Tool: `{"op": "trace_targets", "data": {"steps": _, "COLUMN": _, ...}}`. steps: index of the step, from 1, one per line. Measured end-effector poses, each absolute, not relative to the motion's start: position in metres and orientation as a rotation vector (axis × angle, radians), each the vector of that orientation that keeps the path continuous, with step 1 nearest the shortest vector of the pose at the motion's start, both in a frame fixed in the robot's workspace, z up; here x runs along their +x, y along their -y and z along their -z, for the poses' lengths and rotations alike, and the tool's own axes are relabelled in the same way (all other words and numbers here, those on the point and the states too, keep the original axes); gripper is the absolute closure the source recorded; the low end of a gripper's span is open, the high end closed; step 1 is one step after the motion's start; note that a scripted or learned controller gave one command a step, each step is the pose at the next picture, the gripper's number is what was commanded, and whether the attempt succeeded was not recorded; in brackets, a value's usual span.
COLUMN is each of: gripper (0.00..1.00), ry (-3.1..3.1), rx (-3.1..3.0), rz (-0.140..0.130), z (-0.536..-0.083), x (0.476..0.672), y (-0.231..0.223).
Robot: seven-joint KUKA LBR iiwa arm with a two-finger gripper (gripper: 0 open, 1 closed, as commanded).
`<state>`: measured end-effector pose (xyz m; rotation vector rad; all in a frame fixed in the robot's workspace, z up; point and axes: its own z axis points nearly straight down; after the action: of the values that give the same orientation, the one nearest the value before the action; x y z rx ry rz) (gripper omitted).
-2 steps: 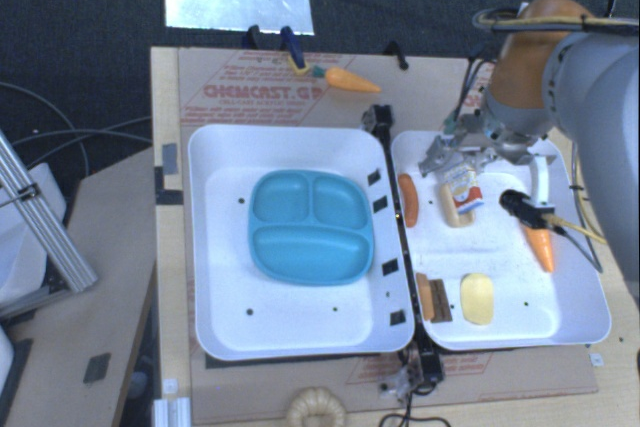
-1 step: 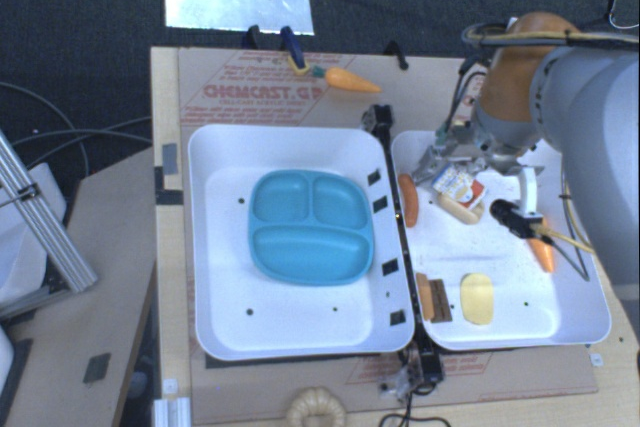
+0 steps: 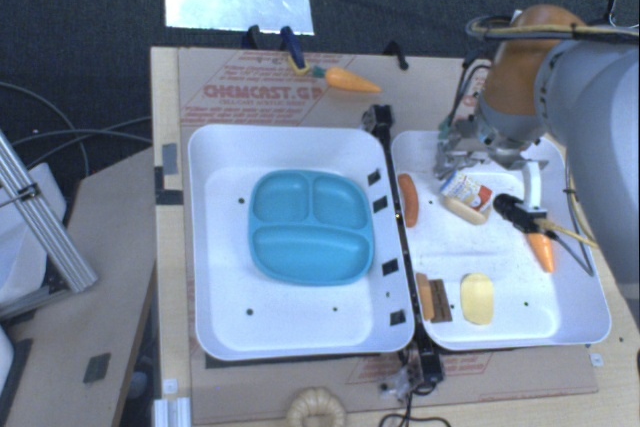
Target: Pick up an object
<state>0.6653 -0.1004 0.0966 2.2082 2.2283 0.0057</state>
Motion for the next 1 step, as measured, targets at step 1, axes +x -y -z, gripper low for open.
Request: {"op": "trace_targets", "data": {"steps": 1, "gripper": 1.0, "ry": -2.218, "rx": 2.215, "rz": -0.008, "z": -0.1527, "x": 0.662, "y": 0.1088}}
